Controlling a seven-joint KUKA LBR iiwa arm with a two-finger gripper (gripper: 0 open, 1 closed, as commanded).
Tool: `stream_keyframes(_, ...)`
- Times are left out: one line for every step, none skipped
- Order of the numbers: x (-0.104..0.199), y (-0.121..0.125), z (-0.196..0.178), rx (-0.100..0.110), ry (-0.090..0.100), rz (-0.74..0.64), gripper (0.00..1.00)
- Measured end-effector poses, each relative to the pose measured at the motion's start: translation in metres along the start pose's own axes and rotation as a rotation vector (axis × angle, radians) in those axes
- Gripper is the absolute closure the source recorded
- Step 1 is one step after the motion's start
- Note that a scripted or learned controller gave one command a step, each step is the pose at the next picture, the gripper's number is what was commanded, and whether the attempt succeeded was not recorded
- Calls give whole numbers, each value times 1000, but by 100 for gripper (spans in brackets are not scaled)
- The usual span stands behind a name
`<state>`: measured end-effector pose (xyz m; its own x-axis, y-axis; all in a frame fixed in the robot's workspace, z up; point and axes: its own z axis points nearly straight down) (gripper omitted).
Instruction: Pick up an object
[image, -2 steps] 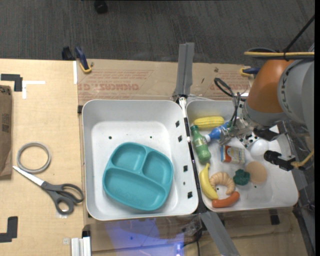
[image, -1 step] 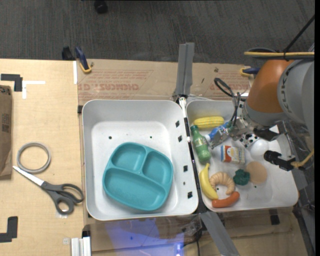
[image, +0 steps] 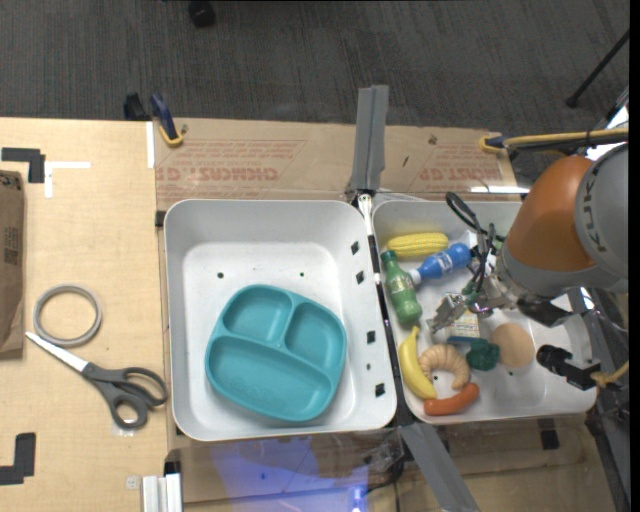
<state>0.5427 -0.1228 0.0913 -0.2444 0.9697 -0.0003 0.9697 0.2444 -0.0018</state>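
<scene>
A single fixed camera looked down on the bench at a slant, from well above. Both white bins sat in frame, the left bin (image: 190, 330) near the middle and the right bin (image: 520, 395) toward the right edge, where the arm (image: 560, 225) entered. Dark floor (image: 300, 50) filled the top.

arm (image: 585, 215) cut off at rt edge, claw (image: 462, 312) blurry
</scene>
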Motion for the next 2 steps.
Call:
stream_keyframes(-1,0,-9,0,0,3,100)
stream_keyframes(34,64,-100,-1,-1,-49,100)
